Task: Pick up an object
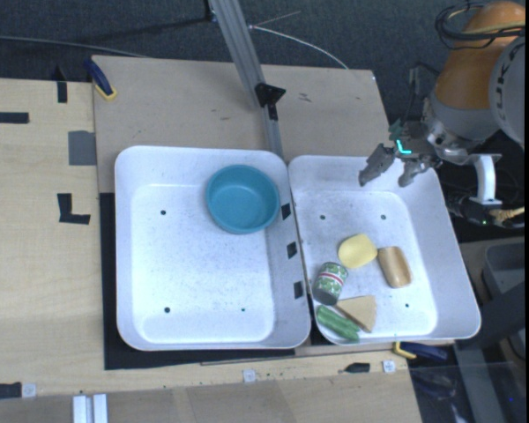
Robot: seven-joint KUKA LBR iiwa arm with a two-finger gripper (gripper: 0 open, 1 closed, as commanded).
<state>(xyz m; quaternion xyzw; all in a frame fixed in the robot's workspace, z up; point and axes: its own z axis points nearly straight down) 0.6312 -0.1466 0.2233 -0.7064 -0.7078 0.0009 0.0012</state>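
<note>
You see the claw (390,173) at the far edge of the right bin (423,236), hanging from the grey arm with its orange band (476,60) that reaches in from the right. Its two fingers (373,167) are spread wide apart, with nothing between them. A small green light glows on the wrist just above the fingers.

All candidate objects in the right bin lie nearer to you than the claw, well apart from it:

- A yellow rounded piece (358,250) sits below the claw, roughly in line with it.
- A tan bread-like roll (394,266) lies just beside the yellow piece, on its right, below the claw.
- A small can with a green label (330,283) lies tilted, below and to the left of the claw, near the divider between the bins.
- A tan wedge (360,312) rests farther below the claw, touching or almost touching the can.
- A green vegetable-shaped item (337,323) lies at the near left corner of the right bin, the farthest from the claw, against the wedge.

A blue bowl (242,198) stands upright in the left bin (176,271), to the left of the claw and well apart from it.

Both bins rest side by side on the worktop (35,236). A slanted grey metal bar (242,51) crosses the scene to the upper left of the claw.
</note>
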